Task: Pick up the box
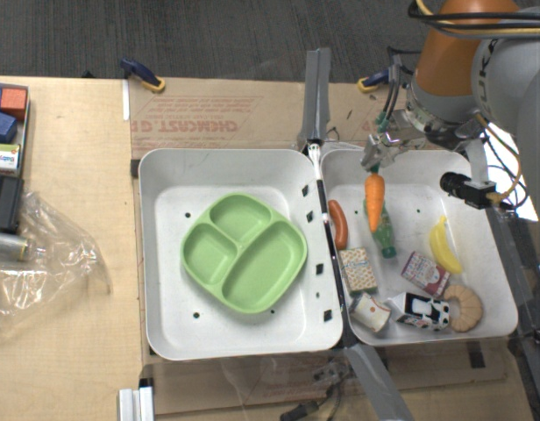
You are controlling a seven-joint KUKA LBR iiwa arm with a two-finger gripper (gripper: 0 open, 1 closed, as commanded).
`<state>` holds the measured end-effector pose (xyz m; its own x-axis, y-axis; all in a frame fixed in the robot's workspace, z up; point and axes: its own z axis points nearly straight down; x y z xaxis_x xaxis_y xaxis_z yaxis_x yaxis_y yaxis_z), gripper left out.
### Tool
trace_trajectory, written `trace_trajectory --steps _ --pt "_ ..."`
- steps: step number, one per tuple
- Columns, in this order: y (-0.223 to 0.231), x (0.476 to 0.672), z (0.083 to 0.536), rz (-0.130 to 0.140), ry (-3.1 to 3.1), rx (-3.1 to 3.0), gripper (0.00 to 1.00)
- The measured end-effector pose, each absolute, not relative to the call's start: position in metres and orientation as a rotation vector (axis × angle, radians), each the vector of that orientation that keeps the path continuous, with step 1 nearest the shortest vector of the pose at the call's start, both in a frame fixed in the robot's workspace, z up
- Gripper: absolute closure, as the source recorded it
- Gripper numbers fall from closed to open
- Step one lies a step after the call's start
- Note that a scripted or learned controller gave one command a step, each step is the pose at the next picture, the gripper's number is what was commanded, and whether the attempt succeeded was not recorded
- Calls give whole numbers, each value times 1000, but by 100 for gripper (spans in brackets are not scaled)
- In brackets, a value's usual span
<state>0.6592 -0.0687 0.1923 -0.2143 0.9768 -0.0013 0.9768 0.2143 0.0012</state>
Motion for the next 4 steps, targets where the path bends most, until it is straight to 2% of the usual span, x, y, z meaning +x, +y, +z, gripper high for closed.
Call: trace_trajectory --steps 2,3,4 --pt "-70 660 209 -5 2449 1961 100" --pt "72 608 190 -4 2671 1658 100" --pt "17 638 292 -2 2827 1364 100"
